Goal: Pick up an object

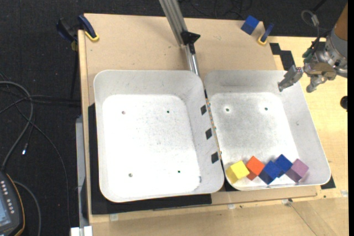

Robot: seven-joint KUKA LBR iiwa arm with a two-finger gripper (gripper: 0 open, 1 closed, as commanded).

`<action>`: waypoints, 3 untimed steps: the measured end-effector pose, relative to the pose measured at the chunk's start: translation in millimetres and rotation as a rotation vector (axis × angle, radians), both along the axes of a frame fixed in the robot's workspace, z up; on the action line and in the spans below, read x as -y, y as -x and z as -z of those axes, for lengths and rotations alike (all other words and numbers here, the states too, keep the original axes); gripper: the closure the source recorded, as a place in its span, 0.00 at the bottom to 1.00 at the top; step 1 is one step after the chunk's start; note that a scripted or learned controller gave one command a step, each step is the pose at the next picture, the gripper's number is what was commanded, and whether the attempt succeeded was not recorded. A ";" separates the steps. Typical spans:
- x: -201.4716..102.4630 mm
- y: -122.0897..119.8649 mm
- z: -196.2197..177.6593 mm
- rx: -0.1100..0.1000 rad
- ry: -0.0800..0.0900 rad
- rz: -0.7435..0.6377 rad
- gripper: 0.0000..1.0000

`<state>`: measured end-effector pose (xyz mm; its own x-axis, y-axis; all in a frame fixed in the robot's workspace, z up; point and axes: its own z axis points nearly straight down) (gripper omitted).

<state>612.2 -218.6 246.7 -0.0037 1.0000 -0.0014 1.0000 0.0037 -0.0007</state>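
Note:
Several small blocks lie in a row along the near edge of the right bin [243, 91]: a yellow block [238, 171], an orange block [255, 166], a blue block [275, 168] and a purple block [298, 169]. My gripper [302, 80] hangs at the right bin's far right rim, well away from the blocks. Its two grey fingers [288, 79] are spread apart with nothing between them.
The left bin [146, 130] sits beside the right one, joined by a strip with black clips. A loose blue cube [250, 24] rests on the bench at the back right, next to a yellow-tipped clamp. A metal pole slants over the bench's back edge.

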 end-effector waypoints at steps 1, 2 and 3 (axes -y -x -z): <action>-90.1 -15.1 154.8 -0.001 -0.002 -0.003 0.00; -87.1 -16.0 140.6 0.003 -0.001 0.003 1.00; -126.6 -14.1 10.6 0.010 -0.001 -0.002 1.00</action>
<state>626.3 -92.0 236.1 -0.0058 1.0000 -0.0009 0.9999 0.0058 0.0094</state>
